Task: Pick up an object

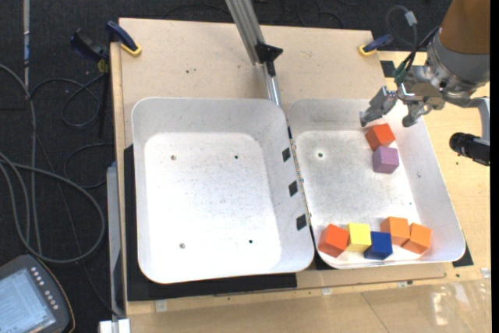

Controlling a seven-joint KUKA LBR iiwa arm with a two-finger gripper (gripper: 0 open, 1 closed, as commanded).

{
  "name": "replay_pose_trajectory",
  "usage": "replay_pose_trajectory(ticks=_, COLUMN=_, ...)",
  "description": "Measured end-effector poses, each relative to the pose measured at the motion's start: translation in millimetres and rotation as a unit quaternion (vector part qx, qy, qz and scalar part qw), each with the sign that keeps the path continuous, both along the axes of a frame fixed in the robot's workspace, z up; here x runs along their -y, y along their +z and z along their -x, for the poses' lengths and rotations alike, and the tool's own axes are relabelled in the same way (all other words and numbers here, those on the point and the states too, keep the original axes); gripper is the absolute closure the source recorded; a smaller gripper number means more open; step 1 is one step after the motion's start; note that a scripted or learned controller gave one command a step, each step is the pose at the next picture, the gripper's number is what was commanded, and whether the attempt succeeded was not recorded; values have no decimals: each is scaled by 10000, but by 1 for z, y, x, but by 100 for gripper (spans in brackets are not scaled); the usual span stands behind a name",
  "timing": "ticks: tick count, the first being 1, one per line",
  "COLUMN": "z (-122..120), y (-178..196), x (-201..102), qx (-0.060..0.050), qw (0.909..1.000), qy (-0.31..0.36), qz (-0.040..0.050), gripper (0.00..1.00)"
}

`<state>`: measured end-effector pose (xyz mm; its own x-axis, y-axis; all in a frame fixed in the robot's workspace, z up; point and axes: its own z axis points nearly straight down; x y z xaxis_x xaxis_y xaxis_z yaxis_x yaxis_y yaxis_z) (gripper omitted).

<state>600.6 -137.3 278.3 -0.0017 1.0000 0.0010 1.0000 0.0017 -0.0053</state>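
Note:
My gripper (392, 115) hangs over the far end of the right bin (343, 187), open, its two fingers spread with nothing between them. Just below and in front of it an orange block (380, 136) lies on the bin floor, and a purple block (385, 159) touches that block's near side. Along the bin's near wall lie several more blocks: an orange-red one (334, 239), a yellow one (359, 235), a blue one (380, 246) and two orange ones (398, 228) (419, 238).
The left bin (207, 183) sits beside the right one, with black clips along their shared edge. A slanted metal pole (238, 4) runs down to the bench's far side. Yellow-tipped clamps (125, 40) (373, 47) hold the board's far corners.

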Motion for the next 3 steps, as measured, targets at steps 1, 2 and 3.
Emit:
replay_pose_trajectory(ticks=1, z=-1, y=3, x=0, qx=23, qw=10000, qy=0, qz=6, gripper=0)
replay_pose_trajectory(ticks=2, z=-3, y=-41, x=1, qx=3, qw=10000, qy=-10, qz=6, gripper=0)
replay_pose_trajectory(ticks=3, z=0, y=-105, x=1, qx=-9, qw=10000, qy=-13, qz=2, gripper=0)
